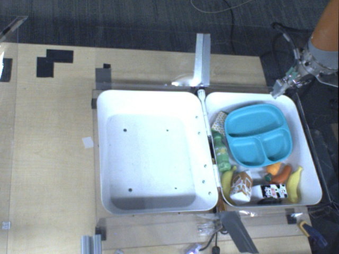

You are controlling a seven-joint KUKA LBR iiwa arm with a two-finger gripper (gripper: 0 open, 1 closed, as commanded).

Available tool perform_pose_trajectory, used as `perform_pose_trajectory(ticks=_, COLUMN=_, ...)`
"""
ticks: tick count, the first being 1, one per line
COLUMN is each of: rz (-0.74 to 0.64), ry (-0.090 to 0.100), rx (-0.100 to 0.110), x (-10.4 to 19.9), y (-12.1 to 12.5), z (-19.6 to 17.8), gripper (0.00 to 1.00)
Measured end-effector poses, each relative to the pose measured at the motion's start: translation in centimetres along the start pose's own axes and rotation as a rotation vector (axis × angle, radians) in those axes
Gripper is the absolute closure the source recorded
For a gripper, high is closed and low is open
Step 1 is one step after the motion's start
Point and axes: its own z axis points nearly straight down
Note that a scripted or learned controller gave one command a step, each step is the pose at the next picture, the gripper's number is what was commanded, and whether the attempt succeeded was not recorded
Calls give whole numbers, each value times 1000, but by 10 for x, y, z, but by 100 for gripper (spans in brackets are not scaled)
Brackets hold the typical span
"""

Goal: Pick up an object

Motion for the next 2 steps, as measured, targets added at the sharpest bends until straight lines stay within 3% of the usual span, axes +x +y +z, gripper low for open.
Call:
perform_pose_trajectory(ticks=1, rz=-145, ry=-3, rx=-3, x=-21, y=-9, z=-80, gripper=100)
perform_pose_trajectory(ticks=2, rz=-213, ry=-1, rx=-1, x=-1, y=-54, z=-59, gripper=100)
